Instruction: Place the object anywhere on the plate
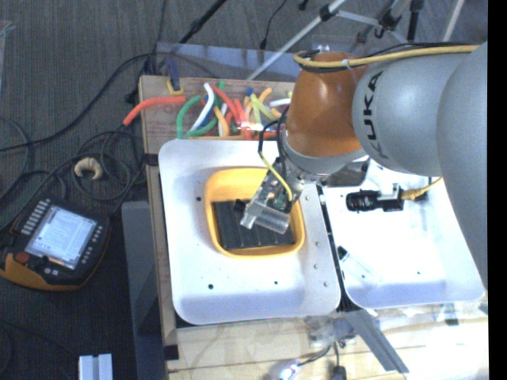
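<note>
The end effector [265, 212] hangs over the yellow plate [218, 188] in the left bin [238, 291], right above the dark object [238, 228] lying flat on the plate's inside. That object stretches roughly from 9 o'clock to 3 o'clock, reaching out toward 8 o'clock from the end effector. How far the end effector is open, or whether it grips anything, I cannot tell.

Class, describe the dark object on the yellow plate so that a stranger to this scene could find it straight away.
Find the left white bin of the two side by side. Inside it sits a yellow plate, and on that plate lies a flat, dark, rectangular object under the arm's hand. It is the one dark slab against yellow.
</note>
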`<state>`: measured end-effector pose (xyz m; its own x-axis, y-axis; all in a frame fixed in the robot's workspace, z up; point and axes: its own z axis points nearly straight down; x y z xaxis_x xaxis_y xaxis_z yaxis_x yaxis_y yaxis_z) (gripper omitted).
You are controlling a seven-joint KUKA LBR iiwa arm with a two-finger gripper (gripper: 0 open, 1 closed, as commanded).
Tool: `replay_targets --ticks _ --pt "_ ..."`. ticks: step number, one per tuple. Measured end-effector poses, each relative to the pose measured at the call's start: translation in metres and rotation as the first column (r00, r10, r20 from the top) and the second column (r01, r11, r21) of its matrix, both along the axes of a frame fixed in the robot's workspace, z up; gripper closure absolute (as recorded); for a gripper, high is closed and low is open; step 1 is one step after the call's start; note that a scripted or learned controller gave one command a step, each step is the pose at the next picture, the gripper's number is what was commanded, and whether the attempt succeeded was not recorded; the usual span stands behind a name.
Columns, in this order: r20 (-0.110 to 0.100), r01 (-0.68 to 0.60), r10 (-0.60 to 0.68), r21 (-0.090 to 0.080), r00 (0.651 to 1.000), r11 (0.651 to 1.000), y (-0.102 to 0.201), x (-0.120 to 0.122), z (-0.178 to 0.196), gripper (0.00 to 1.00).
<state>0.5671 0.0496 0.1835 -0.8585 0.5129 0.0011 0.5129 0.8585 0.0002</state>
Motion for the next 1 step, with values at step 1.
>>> replay_targets --ticks 1 --pt "0.000 0.000 0.000 0.000 1.000 1.000 0.0000 0.0001 0.0002 0.00"
